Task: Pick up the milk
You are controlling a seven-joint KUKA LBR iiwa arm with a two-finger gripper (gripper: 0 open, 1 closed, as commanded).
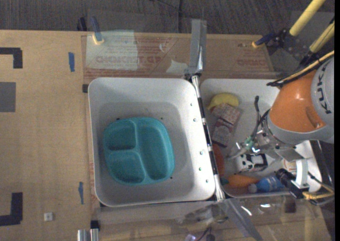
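Wooden bench [42,128], two white bins [143,93], one teal plate [138,150], one gripper [254,152]

Overhead, slanted — both bins [98,144]

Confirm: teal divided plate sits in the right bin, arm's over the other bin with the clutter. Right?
Not quite. The camera view shows the teal divided plate in the left bin, not the right one. The rest holds: the arm is over the other bin, the right one, which holds the clutter.
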